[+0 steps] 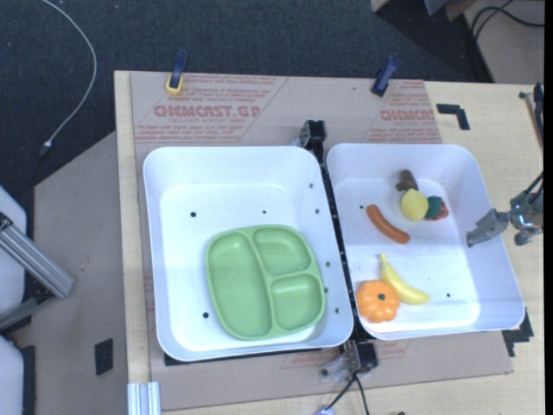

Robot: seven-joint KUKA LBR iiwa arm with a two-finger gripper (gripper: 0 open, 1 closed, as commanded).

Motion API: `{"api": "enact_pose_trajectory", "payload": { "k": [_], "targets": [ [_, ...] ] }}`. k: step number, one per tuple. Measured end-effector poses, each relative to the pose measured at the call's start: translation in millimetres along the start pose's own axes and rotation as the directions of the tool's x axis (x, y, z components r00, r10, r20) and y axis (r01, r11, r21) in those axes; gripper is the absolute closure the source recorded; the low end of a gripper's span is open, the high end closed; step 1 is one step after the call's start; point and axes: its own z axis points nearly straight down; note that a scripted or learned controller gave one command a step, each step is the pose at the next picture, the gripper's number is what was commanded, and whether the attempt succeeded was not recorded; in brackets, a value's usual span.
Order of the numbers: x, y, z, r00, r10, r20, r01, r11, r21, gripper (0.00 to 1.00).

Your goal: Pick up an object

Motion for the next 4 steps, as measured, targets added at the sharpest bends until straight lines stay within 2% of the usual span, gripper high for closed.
{"api": "enact_pose_trajectory", "payload": {
  "k": [2,3,4],
  "targets": [
    [3.0,-3.3,125.5,1.000,0.000,-0.004,0.000,1.000,0.008,0.00],
    [5.4,-2.9,139.0,1.000,-0.002,-0.006,0.002,1.000,0.004,0.00],
    [4.3,-2.8,128.7,1.000,0.000,-0.003,0.000,1.000,0.001,1.00]
  ]
}}
